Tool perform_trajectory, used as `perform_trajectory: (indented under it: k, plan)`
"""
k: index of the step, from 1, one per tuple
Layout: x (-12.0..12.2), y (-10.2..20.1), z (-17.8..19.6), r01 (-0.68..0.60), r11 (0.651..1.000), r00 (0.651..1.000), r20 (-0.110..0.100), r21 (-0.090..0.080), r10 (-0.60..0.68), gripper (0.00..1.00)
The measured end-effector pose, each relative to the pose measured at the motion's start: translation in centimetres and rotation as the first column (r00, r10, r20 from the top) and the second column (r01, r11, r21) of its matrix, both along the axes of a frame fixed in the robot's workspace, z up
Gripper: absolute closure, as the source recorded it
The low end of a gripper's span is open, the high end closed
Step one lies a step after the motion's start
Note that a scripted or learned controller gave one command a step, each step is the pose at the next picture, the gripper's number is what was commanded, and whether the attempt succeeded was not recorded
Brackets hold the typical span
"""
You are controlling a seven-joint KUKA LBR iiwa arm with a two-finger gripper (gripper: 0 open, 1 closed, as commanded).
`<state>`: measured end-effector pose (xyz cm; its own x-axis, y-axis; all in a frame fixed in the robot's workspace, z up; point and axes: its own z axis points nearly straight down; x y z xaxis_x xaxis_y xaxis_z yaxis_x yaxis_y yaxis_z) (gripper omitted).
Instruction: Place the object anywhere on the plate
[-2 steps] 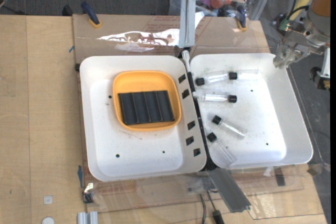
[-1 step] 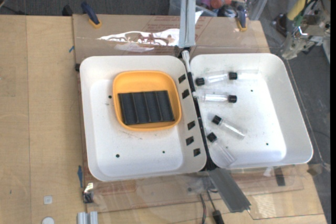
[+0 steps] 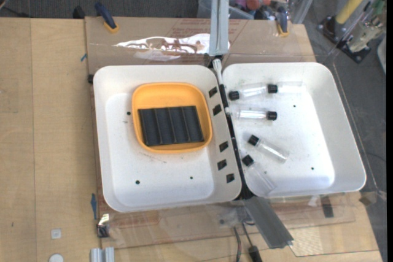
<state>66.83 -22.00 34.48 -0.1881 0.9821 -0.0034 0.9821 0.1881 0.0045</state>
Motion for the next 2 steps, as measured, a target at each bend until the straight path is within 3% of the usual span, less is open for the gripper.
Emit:
perform_trajectory:
  k: [1, 2]
  plan:
    - [0.02, -0.14, 9.13, -0.230, 0.973, 0.973, 0.001, -0.002, 0.230, 1.00]
    - [0.00, -0.14, 9.09, -0.509, 0.861, 0.861, -0.001, -0.001, 0.509, 1.00]
